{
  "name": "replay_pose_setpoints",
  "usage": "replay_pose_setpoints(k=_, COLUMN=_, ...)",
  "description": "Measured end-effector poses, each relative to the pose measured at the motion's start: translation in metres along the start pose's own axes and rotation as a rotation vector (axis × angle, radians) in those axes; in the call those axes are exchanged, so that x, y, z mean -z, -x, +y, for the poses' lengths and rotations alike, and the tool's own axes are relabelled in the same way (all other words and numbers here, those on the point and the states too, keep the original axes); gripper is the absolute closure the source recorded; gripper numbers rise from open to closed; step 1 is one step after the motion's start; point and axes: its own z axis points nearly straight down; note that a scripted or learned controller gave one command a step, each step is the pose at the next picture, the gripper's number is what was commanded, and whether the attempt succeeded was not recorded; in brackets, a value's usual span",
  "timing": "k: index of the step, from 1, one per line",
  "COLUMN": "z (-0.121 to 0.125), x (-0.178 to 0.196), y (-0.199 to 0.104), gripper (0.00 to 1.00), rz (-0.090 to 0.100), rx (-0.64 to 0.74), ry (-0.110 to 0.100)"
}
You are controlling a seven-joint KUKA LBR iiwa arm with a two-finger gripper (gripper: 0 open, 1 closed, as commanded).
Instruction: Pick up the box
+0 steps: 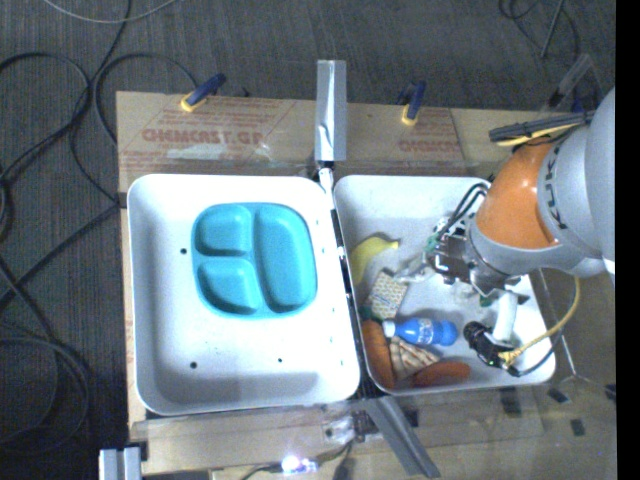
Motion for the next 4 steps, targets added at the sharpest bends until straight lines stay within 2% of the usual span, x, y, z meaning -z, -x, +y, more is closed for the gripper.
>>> replay_pose_setpoints(k=1, z=-0.013, x=0.043, y=0.036, gripper=0.0, rz=-0.006, rx=-0.146, ry=-0.035)
replay_pose_setpoints(k=2, z=-0.004, x=0.075, y=0.057, gripper=0.0, rz=-0.005, rx=-0.107, ry=-0.035)
replay_pose_setpoints(k=3, z=0.031, x=-0.009, y=-0.002, gripper=0.0, rz=-0.006, rx=-0.062, ry=-0.023)
replay_pose_setpoints(k=4, z=0.004, x=-0.008, y=-0.004, gripper=0.0, rz=-0.005, rx=-0.307, ry=-0.021)
